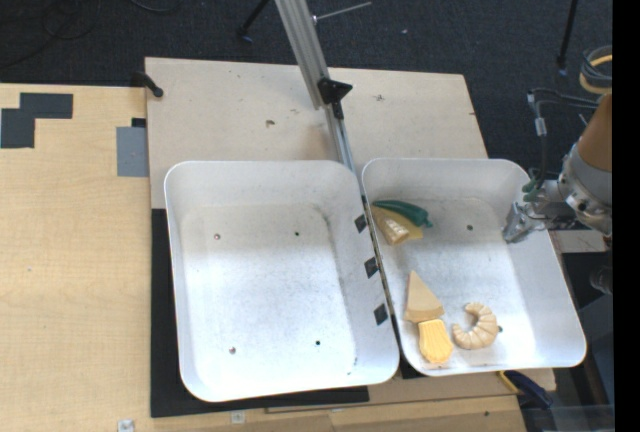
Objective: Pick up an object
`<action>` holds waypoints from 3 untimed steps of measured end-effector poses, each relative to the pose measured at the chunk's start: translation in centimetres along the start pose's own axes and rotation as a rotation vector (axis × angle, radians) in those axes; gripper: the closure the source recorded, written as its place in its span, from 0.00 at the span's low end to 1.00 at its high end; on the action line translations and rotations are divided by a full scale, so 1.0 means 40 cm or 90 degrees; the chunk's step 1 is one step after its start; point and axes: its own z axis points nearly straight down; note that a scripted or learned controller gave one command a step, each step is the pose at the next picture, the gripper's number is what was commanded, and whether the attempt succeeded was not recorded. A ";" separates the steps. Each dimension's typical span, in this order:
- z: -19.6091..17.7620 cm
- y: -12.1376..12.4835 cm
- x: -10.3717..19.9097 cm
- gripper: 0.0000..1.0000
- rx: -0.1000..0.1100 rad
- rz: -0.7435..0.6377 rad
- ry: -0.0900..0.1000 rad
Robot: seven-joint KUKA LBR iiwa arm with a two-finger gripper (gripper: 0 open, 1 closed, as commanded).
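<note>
At the right edge of the frame, just past the midline of its height, my metal two-finger gripper (520, 220) hangs over the right rim of the right-hand shallow white bin (470, 180), my grey wrist and orange band trailing off behind it. Whether I am clenched or released, I cannot tell from this slant; nothing shows in my grasp.

Every candidate lies to the left of me, toward the frame's centre and bottom. Nearest, I judge, is the green-and-yellow wedge-shaped toy (398, 219), almost level with me and hard against the bin's left wall, its long axis running roughly left to right. Lower in the frame sit three more: a tan triangular wedge (421, 298), point upward in the picture; touching its lower edge, a yellow-orange oblong piece (434, 341), long axis near vertical in the frame; and just beside that, a pale curled croissant-shaped toy (477, 326), close to the bin's bottom wall.

My coming move, as I read it, turns on travelling leftward and inward from the rim. The left-hand white bin (200, 220) lies well apart, beyond the slanted aluminium rail (300, 30).
</note>
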 end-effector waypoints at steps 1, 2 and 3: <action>-0.110 0.002 -0.002 1.00 0.000 -0.001 0.000; -0.087 -0.019 0.113 1.00 0.004 -0.002 0.002; -0.087 -0.021 0.225 1.00 0.004 -0.003 0.002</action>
